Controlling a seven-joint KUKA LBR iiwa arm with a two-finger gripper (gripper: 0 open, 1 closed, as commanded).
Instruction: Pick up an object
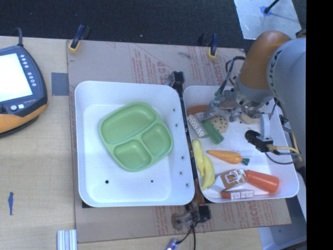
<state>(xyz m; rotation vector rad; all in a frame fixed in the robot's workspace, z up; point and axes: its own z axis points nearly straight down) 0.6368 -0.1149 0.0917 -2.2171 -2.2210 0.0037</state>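
Arm low over crowded right bin point(289, 187) (far edge), fingers' state unclear, left bin point(88, 139) roomy around green plate point(136, 136)

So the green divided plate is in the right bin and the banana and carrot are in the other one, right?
Not quite. The camera view shows the green plate in the left bin; the banana and carrot are in the other one, the right bin.

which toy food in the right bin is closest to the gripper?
The green cucumber-like piece, lying right under the gripper at the bin's back left. The carrot, banana and orange bottle sit farther toward the front.
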